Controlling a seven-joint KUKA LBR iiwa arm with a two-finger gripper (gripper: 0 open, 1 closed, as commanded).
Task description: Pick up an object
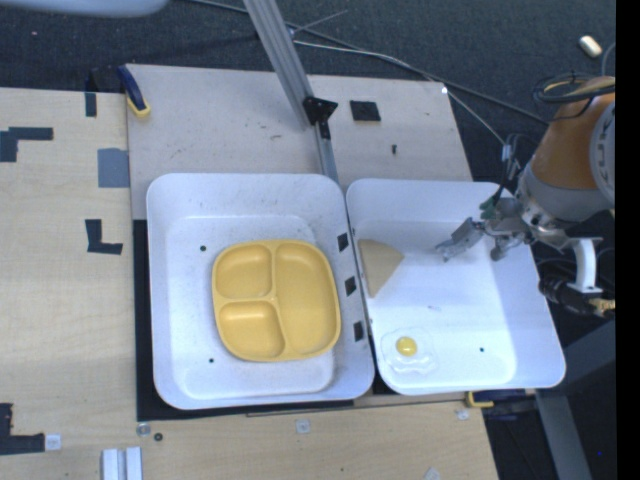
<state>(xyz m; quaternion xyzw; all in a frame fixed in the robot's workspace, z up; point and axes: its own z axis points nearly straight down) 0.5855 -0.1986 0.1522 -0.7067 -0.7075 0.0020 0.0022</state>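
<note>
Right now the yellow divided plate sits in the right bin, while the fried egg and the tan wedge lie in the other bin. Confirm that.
Not quite. The camera view shows the yellow divided plate in the left bin, not the right. The fried egg and the tan wedge do lie in the other bin, the right bin.

a robotics lab: a plywood surface [230, 128] marked with tape, two white bins [170, 268] side by side, loose cables [400, 63] and an aluminium post [280, 43].
</note>
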